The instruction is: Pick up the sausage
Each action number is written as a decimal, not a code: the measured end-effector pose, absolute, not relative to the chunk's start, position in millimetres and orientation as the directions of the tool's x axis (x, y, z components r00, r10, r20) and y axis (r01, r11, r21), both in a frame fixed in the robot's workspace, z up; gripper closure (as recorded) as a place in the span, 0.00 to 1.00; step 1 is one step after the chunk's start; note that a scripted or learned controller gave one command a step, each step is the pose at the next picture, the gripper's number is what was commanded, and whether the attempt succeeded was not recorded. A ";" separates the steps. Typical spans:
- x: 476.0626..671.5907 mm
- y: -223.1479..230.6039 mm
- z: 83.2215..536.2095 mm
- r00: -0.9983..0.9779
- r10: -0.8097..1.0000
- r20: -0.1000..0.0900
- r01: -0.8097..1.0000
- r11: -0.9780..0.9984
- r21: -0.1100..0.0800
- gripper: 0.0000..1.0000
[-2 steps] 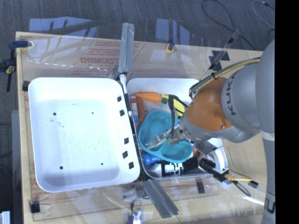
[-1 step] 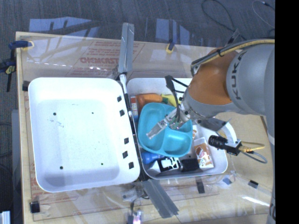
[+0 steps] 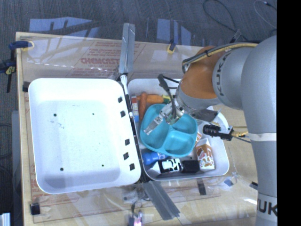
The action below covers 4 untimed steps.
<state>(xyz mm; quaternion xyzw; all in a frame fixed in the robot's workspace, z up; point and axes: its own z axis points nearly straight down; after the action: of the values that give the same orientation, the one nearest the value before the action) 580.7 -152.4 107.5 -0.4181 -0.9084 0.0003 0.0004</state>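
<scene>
We see the gripper (image 3: 162, 119) over the blue bowl (image 3: 176, 135) in the right bin (image 3: 221, 166); its state we cannot tell. The sausage (image 3: 151, 99) lies at the far wall. The wooden bench (image 3: 70, 51) stands on dark carpet (image 3: 70, 4).

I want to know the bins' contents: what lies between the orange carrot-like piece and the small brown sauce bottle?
In the camera view, a light-blue plastic bowl fills the stretch between the orange carrot-like piece and the small brown sauce bottle.

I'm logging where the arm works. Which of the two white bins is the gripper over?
The right bin, the one crowded with a blue bowl and other items. The gripper sits over that bowl; the left bin lies apart from it.
</scene>
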 end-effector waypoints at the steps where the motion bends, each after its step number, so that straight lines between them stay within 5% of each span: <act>1: 599.4 -201.3 133.5 -0.557 0.830 -0.001 0.830 0.557 0.000 0.00; 2: 562.1 -166.5 96.1 -0.654 0.756 -0.006 0.756 0.654 0.007 0.00; 3: 623.3 -209.1 134.6 -0.665 0.747 -0.003 0.747 0.665 0.002 0.00; 4: 620.5 -146.5 101.3 -0.763 0.647 -0.014 0.647 0.763 -0.008 0.00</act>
<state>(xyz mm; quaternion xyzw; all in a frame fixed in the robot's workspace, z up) 620.5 -146.5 101.3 -0.3444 -0.9388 0.0063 -0.0052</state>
